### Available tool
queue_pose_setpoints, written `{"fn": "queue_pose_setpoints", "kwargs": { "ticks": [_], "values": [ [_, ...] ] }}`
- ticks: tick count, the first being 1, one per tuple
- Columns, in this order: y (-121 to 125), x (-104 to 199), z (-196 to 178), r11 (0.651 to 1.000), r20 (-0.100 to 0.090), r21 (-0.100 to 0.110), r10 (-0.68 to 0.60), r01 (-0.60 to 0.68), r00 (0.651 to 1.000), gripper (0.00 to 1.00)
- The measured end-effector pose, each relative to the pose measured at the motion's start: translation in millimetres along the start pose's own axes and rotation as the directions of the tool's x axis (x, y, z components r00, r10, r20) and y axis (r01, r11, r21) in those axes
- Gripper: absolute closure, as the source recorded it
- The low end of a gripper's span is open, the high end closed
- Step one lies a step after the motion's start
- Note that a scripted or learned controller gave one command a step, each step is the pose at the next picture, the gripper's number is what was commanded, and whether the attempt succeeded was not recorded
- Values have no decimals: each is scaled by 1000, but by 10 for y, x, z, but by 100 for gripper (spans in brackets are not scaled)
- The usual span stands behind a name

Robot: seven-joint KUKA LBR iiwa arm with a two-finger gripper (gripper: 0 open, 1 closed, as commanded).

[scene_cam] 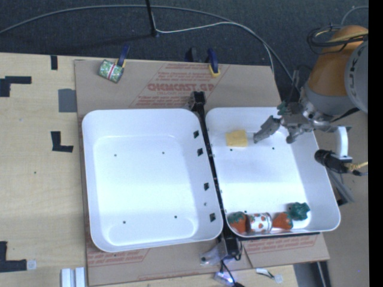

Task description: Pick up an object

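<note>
Bins (96, 160): 2; yellow block (237, 139): 1.

Pincer (276, 131) empty, fingers spread, arm low

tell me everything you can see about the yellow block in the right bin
The yellow block is a small, pale yellow, roughly square chunk that looks soft, like sponge or foam. It lies flat on the floor of the right bin, near its far left corner, touching nothing else. The gripper hangs just to its right.
</note>
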State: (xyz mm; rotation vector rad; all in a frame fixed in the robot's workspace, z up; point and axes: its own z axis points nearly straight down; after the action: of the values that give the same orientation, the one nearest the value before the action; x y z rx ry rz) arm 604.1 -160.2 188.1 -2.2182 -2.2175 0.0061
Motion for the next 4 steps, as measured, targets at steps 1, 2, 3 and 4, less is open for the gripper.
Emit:
{"fn": "queue_pose_setpoints", "kwargs": {
  "ticks": [1, 2, 3, 4],
  "values": [
    [14, 1, -32, 1000, 1, -6, -1, 1, 1000, 0],
    [-17, 28, 397, 1000, 0, -3, -1, 1, 1000, 0],
    [-48, 111, 996, 1000, 0, -1, -1, 1, 1000, 0],
    [-43, 111, 1026, 1000, 2, -8, -1, 1, 1000, 0]
  ]
}}
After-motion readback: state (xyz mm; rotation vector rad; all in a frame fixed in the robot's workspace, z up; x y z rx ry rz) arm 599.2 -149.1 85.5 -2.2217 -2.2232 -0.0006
